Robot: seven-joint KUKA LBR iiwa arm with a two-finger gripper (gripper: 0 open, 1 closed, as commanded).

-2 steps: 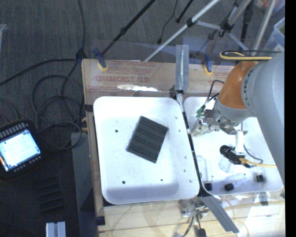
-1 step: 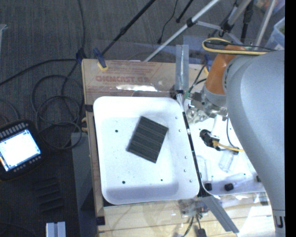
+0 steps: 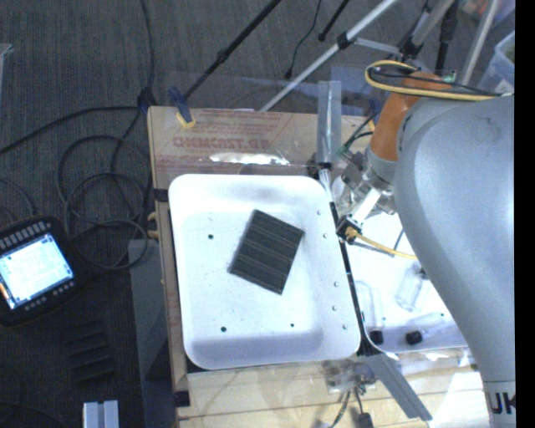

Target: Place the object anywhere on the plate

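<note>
One dark ribbed plate [image 3: 267, 251] lies mid-frame in the left bin [image 3: 192, 334], long axis tilted upper-right to lower-left. Gripper [image 3: 355, 213] hovers right of it at the bin divider; grip state unreadable, object unidentified.

This is a robotics lab. A wooden counter [image 3: 219, 144] carries white bins [image 3: 194, 276] and stands on dark carpet [image 3: 67, 92] strewn with loose black cables [image 3: 99, 180]. A teach pendant [image 3: 32, 266] (its screen lit) lies on the floor to the left, and metal stand poles [image 3: 368, 25] cross above the grey arm [image 3: 460, 209].
</note>
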